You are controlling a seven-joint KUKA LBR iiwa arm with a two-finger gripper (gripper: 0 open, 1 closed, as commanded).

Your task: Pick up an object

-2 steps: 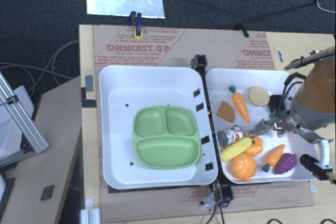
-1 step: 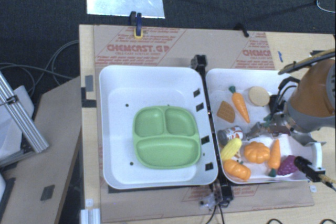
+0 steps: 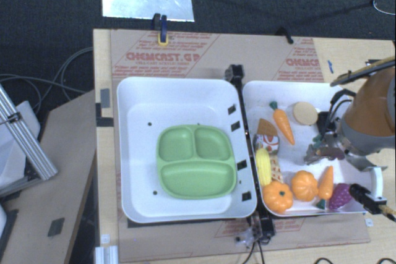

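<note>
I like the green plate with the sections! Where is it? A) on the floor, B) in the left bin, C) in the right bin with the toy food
B: the green plate lies flat in the left bin, apart from the toy carrot and other food in the right bin.

Position: your single camera sits fixed above the bench (image 3: 204, 49).
Facing: downward, slanted.
Coverage: both white bins (image 3: 133, 108); arm (image 3: 371, 117) enters right.
</note>
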